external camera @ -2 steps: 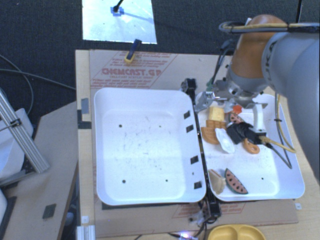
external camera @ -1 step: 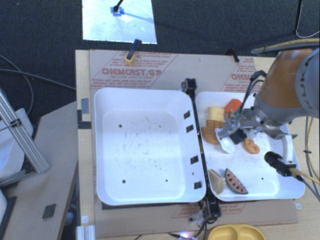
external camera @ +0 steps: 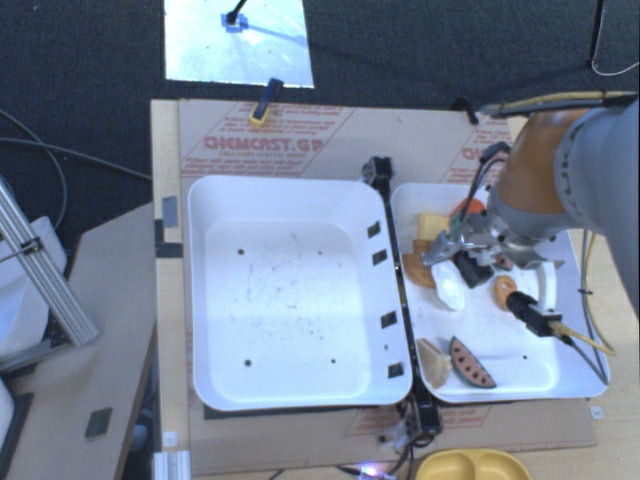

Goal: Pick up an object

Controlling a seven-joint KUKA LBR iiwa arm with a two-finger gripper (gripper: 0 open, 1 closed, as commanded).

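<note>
Nearest, in the right bin [external camera: 575, 378], a watermelon slice [external camera: 471, 362] lies beside a tan wedge [external camera: 434, 362]. Farther back, the gripper [external camera: 447, 258] hangs low over a white object [external camera: 449, 288] and orange pieces [external camera: 418, 269]; jaws' state unclear. Left bin [external camera: 205, 268] alongside.

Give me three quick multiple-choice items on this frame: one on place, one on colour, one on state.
1. Which bin does the watermelon slice lie in?
A. left bin
B. right bin
C. outside both

2. What colour is the band above the arm's wrist?
A. blue
B. green
C. orange

3. Where is the hand right now?
A. down among the things in the right bin
B. over the left bin
C. off the bench

Key:
1 B, the slice lies near that bin's front edge beside a tan piece.
2 C, the orange band sits above the grey wrist.
3 A, it sits low by a white object in the right bin.
</note>
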